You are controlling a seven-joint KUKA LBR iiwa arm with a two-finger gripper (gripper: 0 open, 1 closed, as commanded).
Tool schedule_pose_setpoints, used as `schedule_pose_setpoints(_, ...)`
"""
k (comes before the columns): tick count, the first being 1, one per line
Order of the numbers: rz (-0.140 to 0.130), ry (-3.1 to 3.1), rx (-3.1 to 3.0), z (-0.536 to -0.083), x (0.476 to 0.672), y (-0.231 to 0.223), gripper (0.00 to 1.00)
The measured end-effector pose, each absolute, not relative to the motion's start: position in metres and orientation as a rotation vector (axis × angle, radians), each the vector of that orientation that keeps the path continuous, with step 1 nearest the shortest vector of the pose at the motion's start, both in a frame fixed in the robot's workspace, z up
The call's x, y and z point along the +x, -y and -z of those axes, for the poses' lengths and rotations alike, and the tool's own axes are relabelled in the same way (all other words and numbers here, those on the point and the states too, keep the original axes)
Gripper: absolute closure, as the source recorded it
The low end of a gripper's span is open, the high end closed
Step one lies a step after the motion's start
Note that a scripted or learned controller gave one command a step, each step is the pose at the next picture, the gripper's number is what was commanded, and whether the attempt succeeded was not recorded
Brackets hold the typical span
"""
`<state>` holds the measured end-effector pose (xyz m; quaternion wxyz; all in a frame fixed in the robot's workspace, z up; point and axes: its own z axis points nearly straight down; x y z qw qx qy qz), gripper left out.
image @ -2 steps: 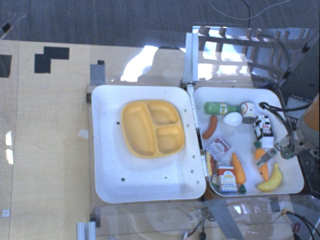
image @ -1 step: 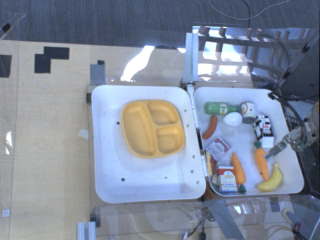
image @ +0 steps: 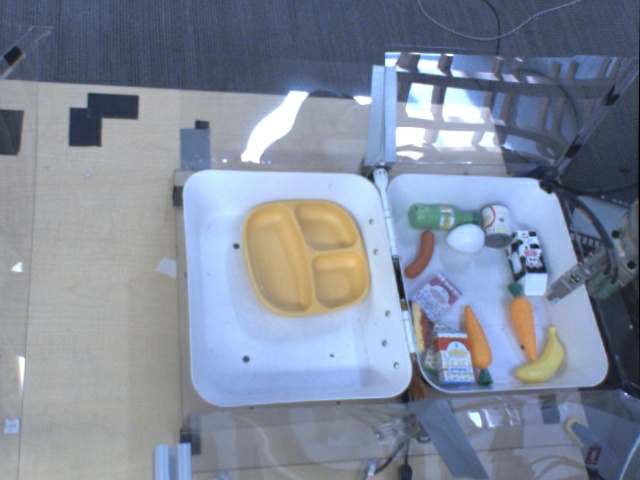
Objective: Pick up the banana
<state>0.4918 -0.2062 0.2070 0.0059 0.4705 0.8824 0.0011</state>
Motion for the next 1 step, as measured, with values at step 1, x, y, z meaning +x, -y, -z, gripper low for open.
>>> schedule_pose_setpoints(1,-0.003,-2.762,1.473,-0.2069,0.4918,0.2063,0.0)
